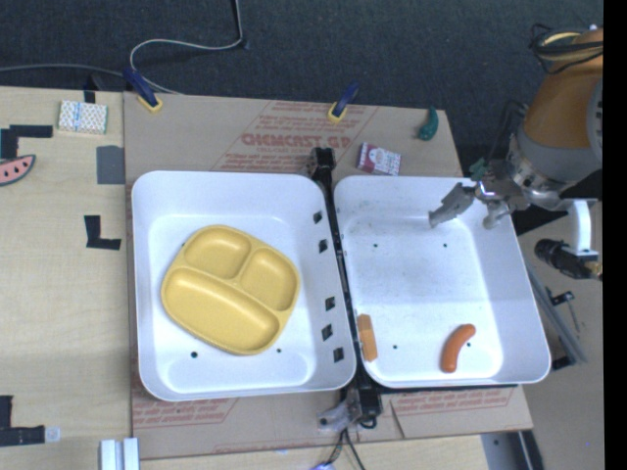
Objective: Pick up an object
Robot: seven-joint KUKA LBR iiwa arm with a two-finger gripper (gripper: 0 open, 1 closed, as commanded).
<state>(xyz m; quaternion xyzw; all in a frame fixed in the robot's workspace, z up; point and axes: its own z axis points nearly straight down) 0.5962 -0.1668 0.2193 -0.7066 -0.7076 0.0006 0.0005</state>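
Near edge: black clips and cable ends (351, 414) sit at the worktop's near rim, just below the seam between the two bins.
Right bin: shallow white plastic bin (509, 292), its floor speckled with dark specks.
Sausage: small orange-brown curved toy sausage (457, 347) lies in the right bin's near right corner, apart from the walls.
Stick: short orange rectangular piece (366, 336) lies at the right bin's near left side, just beside the dividing wall.
Left bin: shallow white plastic bin (157, 262) holds a yellow three-compartment plastic plate (230, 288), tilted diagonally near its middle.
Pincer: grey metal two-finger pincer (468, 207) hangs over the right bin's far right part, fingers spread apart with nothing between them, well apart from the sausage.
Arm: grey with an orange band (563, 91), entering from the right.
Worktop: brown cardboard sheet (284, 135) under both bins, with a small red-and-white packet (378, 159) beyond the right bin.
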